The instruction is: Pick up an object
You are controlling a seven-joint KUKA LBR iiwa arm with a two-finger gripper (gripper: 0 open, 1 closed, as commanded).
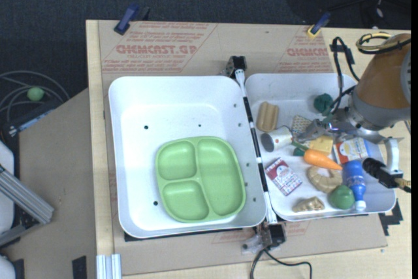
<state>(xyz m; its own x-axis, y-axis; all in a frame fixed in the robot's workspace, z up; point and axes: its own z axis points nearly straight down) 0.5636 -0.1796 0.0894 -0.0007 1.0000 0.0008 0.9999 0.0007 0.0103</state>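
The bench (98, 140) carried two shallow white bins side by side, touching along their inner edges. The left bin (130, 108) sat centrally; the right bin (287, 85) reached its right edge.

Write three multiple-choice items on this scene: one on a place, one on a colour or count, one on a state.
1. Where does the green tray lie?
A. left bin
B. right bin
C. on the floor

2. How many compartments has the tray?
A. two
B. three
C. five

3. How does the blue bottle rest?
A. upright
B. on its side
C. on the tray

Key: 1 A, the tray sits in the left bin. 2 B, ridges split it into three wells. 3 B, the bottle lies flat in the right bin beside the carrot.
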